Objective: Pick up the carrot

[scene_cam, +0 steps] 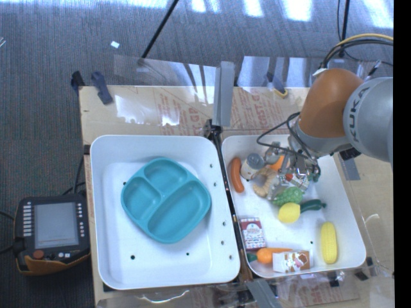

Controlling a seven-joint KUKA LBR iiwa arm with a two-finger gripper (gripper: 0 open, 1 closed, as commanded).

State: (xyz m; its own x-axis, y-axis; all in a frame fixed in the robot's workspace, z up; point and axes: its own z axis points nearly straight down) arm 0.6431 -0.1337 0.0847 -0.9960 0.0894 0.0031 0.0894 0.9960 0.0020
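Camera view: one carrot (pixel 270 255), two bins (pixel 103 172).

Grey arm (pixel 376 117) reached in from right, orange band (pixel 327 104) above wrist; hand (pixel 292 172) hung low over right bin's (pixel 350 204) far half, pointing down.

1. Left bin (pixel 103 172): a teal divided plate (pixel 166 199) lies tilted near its middle.
2. Right bin (pixel 350 226): a sausage (pixel 237 174) at 9 o'clock, a lemon (pixel 289 212) at centre, a corn cob (pixel 328 242) at 4 o'clock, and a small red carton (pixel 252 232) at 7 o'clock.
3. A handheld control pendant (pixel 52 231) sits on the floor at 9 o'clock from the left bin.
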